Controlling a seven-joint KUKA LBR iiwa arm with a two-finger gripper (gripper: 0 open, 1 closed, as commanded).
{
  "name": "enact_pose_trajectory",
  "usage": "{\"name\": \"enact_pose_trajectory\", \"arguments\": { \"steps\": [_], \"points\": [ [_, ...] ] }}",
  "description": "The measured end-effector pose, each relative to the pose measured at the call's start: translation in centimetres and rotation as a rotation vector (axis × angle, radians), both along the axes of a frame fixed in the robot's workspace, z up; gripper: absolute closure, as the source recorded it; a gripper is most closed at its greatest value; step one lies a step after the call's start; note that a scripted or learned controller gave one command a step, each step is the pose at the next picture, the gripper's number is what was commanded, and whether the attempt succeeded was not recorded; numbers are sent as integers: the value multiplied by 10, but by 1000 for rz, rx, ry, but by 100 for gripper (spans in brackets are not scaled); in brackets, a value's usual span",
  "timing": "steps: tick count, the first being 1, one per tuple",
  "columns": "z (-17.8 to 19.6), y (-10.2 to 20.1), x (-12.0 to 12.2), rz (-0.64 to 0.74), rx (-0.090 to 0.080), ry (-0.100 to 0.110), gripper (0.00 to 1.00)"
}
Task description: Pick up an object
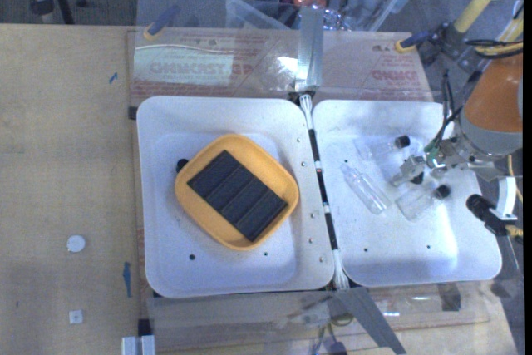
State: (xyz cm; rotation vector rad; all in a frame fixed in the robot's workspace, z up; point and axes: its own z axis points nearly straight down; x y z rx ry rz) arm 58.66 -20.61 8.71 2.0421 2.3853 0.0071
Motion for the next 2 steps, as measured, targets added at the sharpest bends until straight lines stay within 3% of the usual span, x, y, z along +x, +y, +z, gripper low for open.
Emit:
{"name": "enact_pose_trajectory", "arguments": {
  "steps": [1, 2],
  "points": [
    [12, -1, 2, -2, -3, -6, 100],
    [117, 33, 29, -153, -3, 3, 100]
  ]
}}
